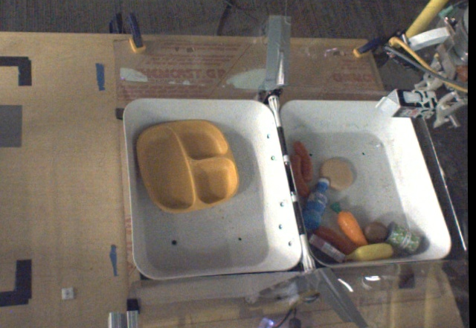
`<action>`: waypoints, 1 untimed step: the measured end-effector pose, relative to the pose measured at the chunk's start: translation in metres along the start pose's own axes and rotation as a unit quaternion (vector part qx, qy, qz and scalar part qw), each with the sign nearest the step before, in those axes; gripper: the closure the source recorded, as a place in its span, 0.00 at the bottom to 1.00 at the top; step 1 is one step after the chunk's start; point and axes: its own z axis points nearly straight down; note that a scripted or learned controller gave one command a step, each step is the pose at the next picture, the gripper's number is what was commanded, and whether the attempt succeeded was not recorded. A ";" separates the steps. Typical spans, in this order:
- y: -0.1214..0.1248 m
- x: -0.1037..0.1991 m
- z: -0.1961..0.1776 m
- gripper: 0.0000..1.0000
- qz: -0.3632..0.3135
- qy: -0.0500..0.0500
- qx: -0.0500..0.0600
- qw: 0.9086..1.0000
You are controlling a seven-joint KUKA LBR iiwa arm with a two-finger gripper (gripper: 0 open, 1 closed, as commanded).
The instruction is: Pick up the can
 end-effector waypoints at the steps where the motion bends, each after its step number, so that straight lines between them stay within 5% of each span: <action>1: -0.066 -0.022 0.082 1.00 -0.009 -0.001 0.002 1.000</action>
